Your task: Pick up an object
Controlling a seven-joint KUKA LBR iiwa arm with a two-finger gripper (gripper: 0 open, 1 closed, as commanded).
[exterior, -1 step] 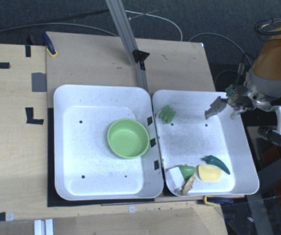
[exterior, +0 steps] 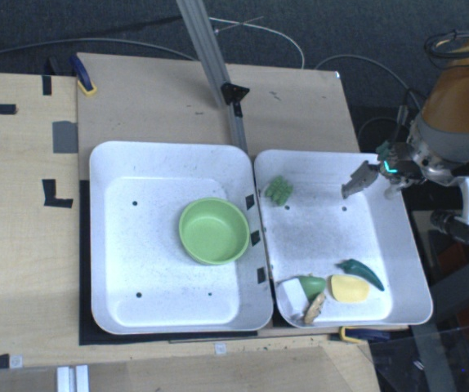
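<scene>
My gripper (exterior: 357, 184) hangs over the upper right part of the right bin (exterior: 398, 227), reaching in from the right, with nothing between its fingers. A small green toy (exterior: 279, 190) lies in the right bin's upper left corner. Along the bin's front edge sit a yellow object (exterior: 350, 288), a dark green pepper-like piece (exterior: 364, 272), a green and white object (exterior: 308, 287) and a tan stick (exterior: 314, 307). A green bowl (exterior: 213, 231) stands in the left bin (exterior: 128, 219).
A grey metal pole (exterior: 210, 47) slants down from the top to the join between the bins. Cables run across the dark floor behind the bench. A blue and yellow clamp (exterior: 82, 75) sits at the bench's upper left.
</scene>
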